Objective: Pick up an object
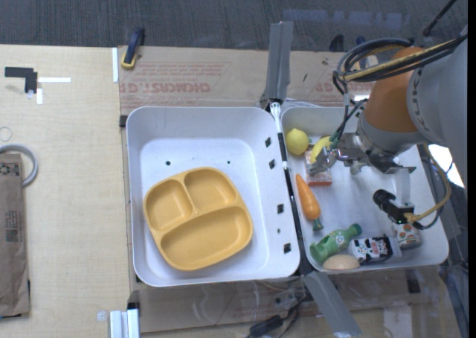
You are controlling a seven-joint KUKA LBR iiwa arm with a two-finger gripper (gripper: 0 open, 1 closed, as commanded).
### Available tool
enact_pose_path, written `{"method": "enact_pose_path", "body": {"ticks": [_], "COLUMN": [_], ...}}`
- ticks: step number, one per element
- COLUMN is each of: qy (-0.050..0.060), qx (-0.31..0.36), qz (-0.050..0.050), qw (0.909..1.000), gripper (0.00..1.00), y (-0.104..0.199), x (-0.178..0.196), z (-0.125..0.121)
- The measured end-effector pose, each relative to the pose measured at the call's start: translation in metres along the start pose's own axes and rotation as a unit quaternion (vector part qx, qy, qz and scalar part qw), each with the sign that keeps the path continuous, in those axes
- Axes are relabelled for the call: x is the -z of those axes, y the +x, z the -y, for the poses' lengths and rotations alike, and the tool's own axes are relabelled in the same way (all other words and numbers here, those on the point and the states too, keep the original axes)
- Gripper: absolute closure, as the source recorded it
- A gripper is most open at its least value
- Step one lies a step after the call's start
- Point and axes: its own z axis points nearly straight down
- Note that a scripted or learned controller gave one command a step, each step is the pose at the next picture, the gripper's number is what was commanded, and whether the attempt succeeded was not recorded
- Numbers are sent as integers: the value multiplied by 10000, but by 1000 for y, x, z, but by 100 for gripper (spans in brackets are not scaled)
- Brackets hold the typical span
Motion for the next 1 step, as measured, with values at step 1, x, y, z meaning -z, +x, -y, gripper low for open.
{"method": "enact_pose_path", "body": {"ticks": [1], "qy": [72], "qx": [-1092], "qz": [4], "qw": [9940], "gripper": [0], "y": [-92], "x": [118], "z": [54]}}
